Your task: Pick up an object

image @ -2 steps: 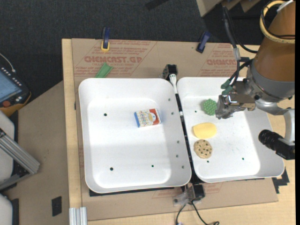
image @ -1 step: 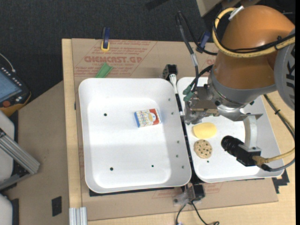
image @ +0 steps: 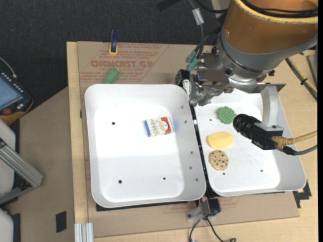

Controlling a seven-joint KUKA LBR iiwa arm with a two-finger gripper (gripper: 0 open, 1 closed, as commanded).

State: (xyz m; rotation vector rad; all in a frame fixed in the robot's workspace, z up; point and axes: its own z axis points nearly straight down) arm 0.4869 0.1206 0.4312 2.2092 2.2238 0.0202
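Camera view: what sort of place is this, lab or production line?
Most likely a robotics lab's grasping bench, not production. White bins on a cardboard sheet hold odd test items: left bin a small box, right bin a cookie and yellow piece. Loose cables trail by the arm.

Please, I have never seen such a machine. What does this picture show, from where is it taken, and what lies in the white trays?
This is a robot arm, grey and orange, reaching in from the right. One fixed camera looks down on the bench at a slant. The arm's gripper hangs over the far corner of the right bin, which holds a green bumpy ball, a yellow piece and a cookie. The left bin holds one small blue and white packet. I see nothing held by the gripper.
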